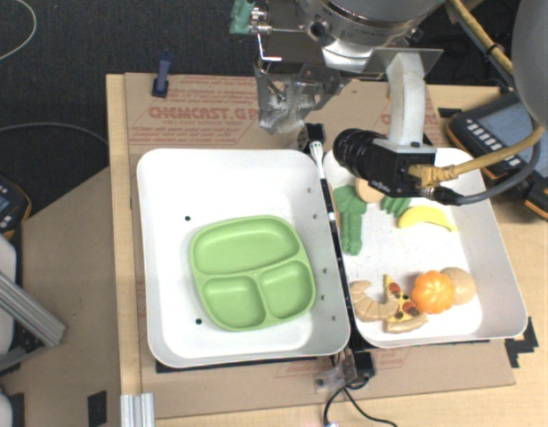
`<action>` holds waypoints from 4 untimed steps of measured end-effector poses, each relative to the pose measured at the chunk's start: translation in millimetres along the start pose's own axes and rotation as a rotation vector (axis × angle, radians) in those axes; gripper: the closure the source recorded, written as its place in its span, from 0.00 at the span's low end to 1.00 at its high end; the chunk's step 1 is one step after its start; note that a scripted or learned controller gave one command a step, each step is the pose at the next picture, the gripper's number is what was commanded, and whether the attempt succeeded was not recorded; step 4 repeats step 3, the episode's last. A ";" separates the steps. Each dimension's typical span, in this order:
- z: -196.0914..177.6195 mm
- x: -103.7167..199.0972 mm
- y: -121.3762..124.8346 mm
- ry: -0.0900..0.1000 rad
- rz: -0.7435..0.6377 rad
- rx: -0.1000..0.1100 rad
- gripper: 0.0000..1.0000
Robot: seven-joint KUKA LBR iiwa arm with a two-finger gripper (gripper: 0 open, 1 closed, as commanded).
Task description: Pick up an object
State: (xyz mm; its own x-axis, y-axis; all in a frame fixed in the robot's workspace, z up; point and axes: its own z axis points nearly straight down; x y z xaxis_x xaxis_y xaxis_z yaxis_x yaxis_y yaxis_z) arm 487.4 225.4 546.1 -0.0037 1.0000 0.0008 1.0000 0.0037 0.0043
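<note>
— Gripper (287, 105)?
— Above the bench, behind the left bin (167, 238); probably nothing held, grip unclear.
— Objects?
— In the right bin (496, 265): banana (427, 218), orange (431, 292), green toy (350, 221).

The green tray (250, 272) looks like smooth matt plastic; the white bins (163, 238) seem glossy plastic, the board (203, 114) cardboard.
</note>
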 end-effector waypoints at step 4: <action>123.3 -39.8 -8.3 0.000 0.003 0.001 1.00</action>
